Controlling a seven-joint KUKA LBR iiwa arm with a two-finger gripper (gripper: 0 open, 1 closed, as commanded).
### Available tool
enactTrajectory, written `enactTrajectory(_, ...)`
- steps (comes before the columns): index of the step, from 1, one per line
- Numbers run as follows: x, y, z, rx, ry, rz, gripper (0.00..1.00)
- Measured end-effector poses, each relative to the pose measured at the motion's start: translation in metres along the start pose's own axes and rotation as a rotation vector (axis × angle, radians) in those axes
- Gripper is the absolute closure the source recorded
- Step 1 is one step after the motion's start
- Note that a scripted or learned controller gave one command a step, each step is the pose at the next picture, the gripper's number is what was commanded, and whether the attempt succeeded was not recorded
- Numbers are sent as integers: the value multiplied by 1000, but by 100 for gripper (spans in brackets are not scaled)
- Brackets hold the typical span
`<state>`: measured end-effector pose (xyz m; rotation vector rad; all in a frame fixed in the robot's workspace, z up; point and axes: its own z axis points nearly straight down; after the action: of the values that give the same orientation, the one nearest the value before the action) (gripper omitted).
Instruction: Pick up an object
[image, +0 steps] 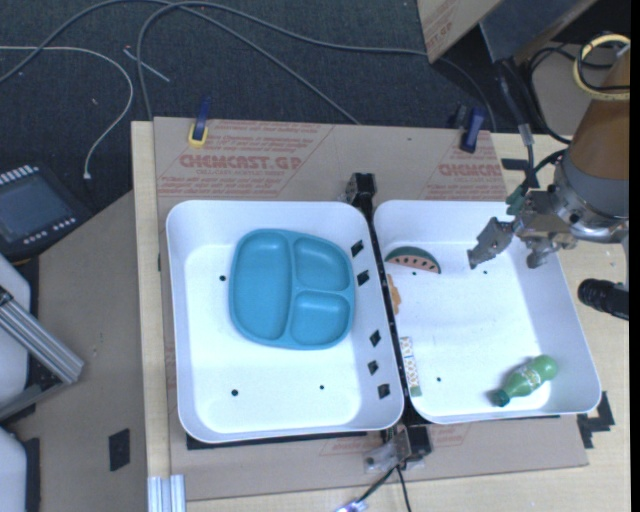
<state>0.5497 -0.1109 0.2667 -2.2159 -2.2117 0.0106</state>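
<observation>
My gripper (513, 250) hangs over the back right part of the right bin (470, 400), its two fingers spread open with nothing between them. A watermelon slice (415, 262) lies in that bin's back left corner, to the left of the gripper and apart from it. A green bottle (525, 380) lies on its side near the bin's front right corner, well in front of the gripper. A small brown item (395, 296) rests against the bin's left wall.
The left bin (200, 380) holds a blue divided plate (292, 288). A black divider with clips (372, 300) runs between the bins. A patterned strip (408, 362) lies along the right bin's left wall. Cables and a cardboard box (450, 25) lie beyond the bench.
</observation>
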Motion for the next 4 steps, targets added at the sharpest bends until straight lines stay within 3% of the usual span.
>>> enactTrajectory(1,0,2,-6,-11,-2,-2,0)
enactTrajectory(4,12,6,150,-5,0,-2,0)
